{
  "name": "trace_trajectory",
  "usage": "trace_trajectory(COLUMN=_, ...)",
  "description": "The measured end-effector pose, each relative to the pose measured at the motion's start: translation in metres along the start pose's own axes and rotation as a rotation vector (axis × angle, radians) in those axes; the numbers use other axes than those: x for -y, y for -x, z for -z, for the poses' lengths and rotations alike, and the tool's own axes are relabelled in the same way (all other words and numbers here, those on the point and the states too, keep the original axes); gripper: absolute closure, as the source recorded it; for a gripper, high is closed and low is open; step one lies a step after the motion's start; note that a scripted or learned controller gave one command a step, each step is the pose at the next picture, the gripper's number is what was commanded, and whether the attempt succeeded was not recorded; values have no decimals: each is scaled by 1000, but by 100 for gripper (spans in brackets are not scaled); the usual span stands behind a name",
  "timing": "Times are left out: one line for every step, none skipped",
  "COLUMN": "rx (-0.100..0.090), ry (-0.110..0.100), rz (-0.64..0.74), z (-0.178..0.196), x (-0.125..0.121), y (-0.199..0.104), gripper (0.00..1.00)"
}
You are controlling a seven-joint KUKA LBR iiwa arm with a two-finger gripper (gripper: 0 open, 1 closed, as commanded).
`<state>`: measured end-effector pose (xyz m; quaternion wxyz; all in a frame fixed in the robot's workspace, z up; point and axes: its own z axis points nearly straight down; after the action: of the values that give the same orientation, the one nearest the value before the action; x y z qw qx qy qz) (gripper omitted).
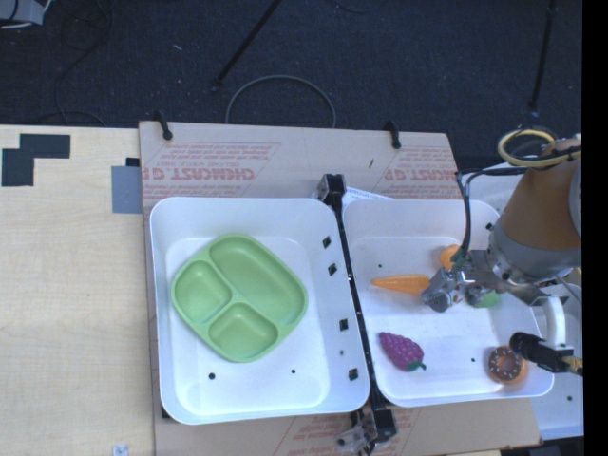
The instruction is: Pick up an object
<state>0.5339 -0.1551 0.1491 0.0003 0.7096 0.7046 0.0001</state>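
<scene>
The gripper [443,293] is seen low in the right bin [418,231], just at the thick end of the toy carrot [401,282], which lies flat on the bin floor with its tip pointing toward the divider between the bins. Whether anything is clasped cannot be told, since the wrist hides the tip of the tool. A small orange piece [448,254] and a green piece [488,299] are crowded close beside the gripper, so a clean grasp is best made across the carrot's narrow width, away from these neighbours. The purple grapes [402,351] and the doughnut [506,364] sit apart nearer the front wall and are left alone. In the left bin a green divided plate [239,297] is lying. The lift is best judged only once the carrot is seen rising clear of the floor.
</scene>
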Motion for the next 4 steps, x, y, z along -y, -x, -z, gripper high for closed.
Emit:
trace_trajectory(rx=1, ry=3, rz=8, z=64, x=-2, y=1, gripper=100)
trace_trajectory(rx=-1, ry=-1, rz=8, z=73, x=-2, y=2, gripper=100)
trace_trajectory(rx=-3, ry=-4, rz=11, z=66, x=-11, y=-48, gripper=100)
trace_trajectory(rx=-3, ry=-5, rz=12, z=57, x=-12, y=-102, gripper=100)
